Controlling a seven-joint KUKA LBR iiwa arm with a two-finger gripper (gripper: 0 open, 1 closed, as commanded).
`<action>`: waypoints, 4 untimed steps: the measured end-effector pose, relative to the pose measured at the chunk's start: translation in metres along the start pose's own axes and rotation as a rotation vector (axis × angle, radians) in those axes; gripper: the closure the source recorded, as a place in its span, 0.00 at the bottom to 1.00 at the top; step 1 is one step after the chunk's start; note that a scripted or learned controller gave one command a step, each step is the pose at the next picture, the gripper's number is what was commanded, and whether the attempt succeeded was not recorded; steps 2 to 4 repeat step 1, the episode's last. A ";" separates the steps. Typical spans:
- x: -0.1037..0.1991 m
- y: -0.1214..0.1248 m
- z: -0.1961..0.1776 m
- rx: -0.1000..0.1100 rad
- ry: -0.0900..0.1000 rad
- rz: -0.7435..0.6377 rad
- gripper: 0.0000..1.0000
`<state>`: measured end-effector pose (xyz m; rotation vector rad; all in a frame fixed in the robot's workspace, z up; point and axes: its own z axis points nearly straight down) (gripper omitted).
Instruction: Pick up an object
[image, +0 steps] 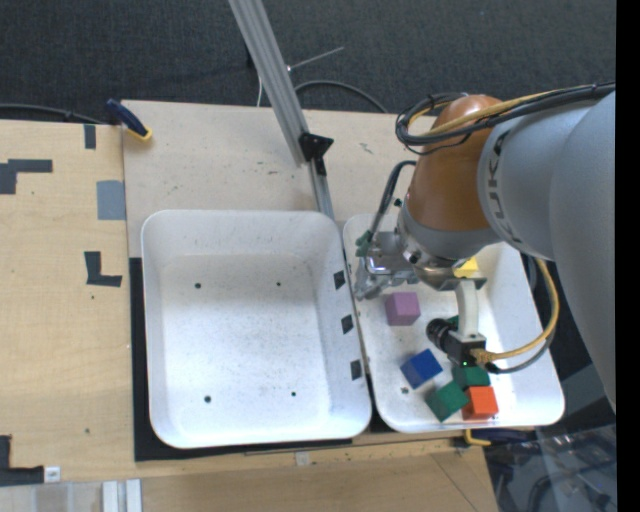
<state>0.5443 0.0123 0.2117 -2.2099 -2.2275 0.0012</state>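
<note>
The right bin (530, 400) holds several small blocks. A purple cube (403, 307) lies near its middle, with a blue cube (421, 368) in front of it. A green block (448, 401) and an orange block (482, 402) sit side by side at the front, with a second green piece (470, 379) just behind them. A yellow piece (465, 268) peeks out from under the wrist. My gripper (373, 266) hangs over the bin's left rear part, just up and left of the purple cube. I see nothing held in it.
The left bin (160, 300) lies beside the right one, and their rims meet near the gripper. A slanted metal bar (285, 95) runs down to a black clamp (315, 147) behind the bins. Yellow and black cables (520, 350) loop over the right bin.
</note>
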 end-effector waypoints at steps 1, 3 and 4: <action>0.060 -0.003 -0.014 -0.002 0.000 -0.001 1.00; 0.060 -0.003 -0.014 -0.002 0.000 -0.001 1.00; 0.060 -0.003 -0.014 -0.002 0.000 -0.001 1.00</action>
